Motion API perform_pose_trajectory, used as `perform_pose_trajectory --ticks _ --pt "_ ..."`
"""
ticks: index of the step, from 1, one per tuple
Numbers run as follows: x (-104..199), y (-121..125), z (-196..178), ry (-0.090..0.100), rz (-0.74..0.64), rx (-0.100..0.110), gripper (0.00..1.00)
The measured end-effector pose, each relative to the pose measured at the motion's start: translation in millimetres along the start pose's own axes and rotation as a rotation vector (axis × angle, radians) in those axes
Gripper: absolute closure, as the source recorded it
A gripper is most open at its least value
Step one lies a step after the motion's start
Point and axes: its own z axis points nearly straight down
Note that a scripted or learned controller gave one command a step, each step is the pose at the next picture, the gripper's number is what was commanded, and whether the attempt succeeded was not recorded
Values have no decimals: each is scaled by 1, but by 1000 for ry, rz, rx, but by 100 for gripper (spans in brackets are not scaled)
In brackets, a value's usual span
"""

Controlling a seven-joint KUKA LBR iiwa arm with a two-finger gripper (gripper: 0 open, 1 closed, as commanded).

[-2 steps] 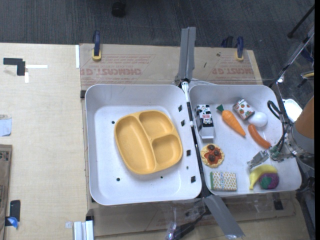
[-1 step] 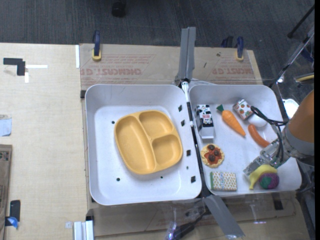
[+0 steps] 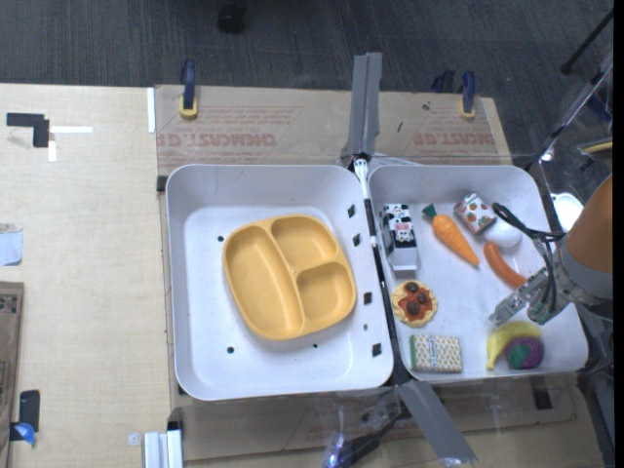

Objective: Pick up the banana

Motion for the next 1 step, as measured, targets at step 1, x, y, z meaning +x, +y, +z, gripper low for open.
perform_pose_trajectory --ticks 1 --pt "0 0 0 0 -1 0 0"
